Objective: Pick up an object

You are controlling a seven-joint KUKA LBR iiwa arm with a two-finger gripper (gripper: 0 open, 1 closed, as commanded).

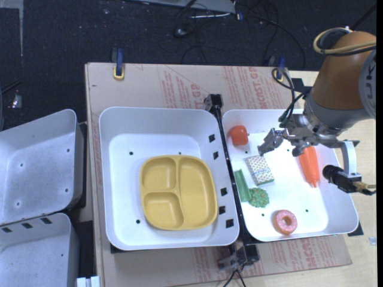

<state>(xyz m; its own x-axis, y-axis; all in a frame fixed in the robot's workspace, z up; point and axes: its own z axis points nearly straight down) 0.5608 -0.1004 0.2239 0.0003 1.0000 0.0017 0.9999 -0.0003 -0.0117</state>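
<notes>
Gripper (281, 137) hovered over right bin (341, 223), near top edge; finger state hard to tell, nothing visibly held. Carrot (309, 164) lay just beside, checkered box (260, 170) below. Best bet judged: centre over carrot, align across its width, descend straight.

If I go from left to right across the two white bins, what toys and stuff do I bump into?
Yellow divided plate → green broccoli → pink donut → orange carrot.

Bench (155, 88); two white bins (119, 130) atop
</notes>
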